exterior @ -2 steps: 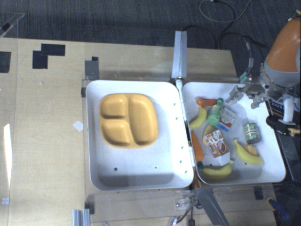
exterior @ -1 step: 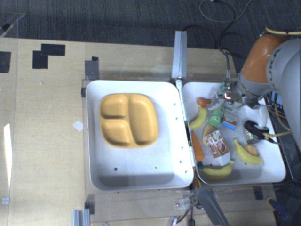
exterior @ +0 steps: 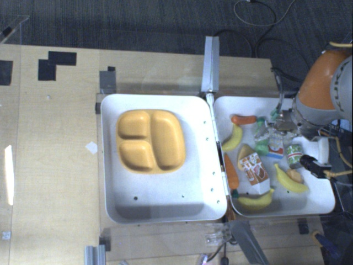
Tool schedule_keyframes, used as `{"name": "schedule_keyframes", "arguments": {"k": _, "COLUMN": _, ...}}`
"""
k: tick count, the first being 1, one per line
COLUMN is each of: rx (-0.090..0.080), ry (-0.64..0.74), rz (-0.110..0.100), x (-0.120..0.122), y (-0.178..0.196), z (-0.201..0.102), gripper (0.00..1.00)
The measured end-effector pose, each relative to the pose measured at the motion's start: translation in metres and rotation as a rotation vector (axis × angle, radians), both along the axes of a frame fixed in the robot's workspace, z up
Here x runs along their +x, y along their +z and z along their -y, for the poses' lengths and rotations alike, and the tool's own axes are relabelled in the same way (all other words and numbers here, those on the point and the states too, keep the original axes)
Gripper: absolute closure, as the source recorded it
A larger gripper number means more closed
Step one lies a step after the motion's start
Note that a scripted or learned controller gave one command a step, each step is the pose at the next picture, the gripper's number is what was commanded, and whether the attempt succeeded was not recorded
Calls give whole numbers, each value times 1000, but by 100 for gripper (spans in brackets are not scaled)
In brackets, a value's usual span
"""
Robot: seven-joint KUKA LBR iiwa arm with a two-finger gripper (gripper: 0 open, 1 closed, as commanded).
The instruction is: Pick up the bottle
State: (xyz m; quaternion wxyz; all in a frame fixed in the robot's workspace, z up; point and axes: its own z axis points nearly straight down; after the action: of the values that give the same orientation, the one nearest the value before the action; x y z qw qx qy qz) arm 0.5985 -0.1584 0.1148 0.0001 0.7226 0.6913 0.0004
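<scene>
The right bin (exterior: 325, 200) is crowded, and most of the risk is judged to come from that. The bottle (exterior: 274, 146), a clear one with a green label, is seen lying near the bin's middle, directly under the gripper (exterior: 278, 127), with the green can (exterior: 294, 155) just beside it at four o'clock and the juice carton (exterior: 253, 168) just beside it at eight o'clock. A neighbour could be caught or pushed aside instead of the bottle, and a smooth round bottle lying on its side is judged likely to roll or slip out of a loose pinch. How far the jaws are open cannot be told, as they are lost against the clutter; nothing is shown held between them.

Counted from near to far in the right bin: three bananas, at six o'clock (exterior: 255, 200), five o'clock (exterior: 290, 180) and ten o'clock (exterior: 234, 138); two carrots, at the left wall (exterior: 231, 173) and at twelve o'clock (exterior: 243, 120); one carton, one can, one bottle. In the left bin (exterior: 160, 206) one yellow divided plate (exterior: 150, 140) is seen.
</scene>
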Motion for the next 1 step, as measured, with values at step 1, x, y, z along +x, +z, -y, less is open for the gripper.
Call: {"name": "schedule_keyframes", "arguments": {"k": 1, "rx": -5, "ry": 14, "rz": 14, "x": 18, "y": -22, "z": 2, "gripper": 0}}
